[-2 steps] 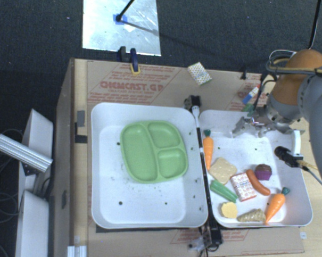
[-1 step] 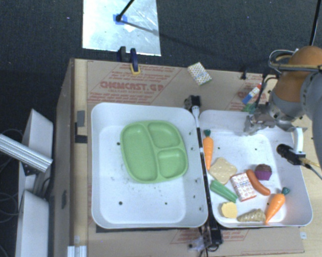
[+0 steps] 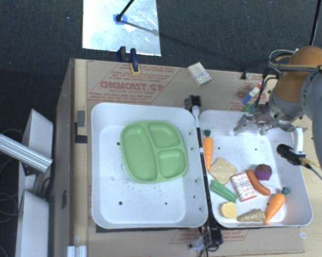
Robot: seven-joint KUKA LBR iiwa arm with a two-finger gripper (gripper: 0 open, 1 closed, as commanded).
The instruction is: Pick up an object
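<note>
Approach step: gripper, finger state indiscernible, hangs over the right bin; toys, e.g. carrot, lie below-left. Next: descend onto one.

Two shallow white plastic bins sit side by side, the left bin and the right bin, both smooth with a dull sheen. In the left one lies a pale green three-part plastic tray, smooth and slightly glossy. The toy foods in the right bin look like moulded plastic: a glossy orange carrot, a matt beige cracker-like slab and a shiny purple lump. The brown cardboard-like printed surface is matt. Beyond it lies a crinkled silvery foil-like sheet, reflective, on dark rough carpet.
</note>
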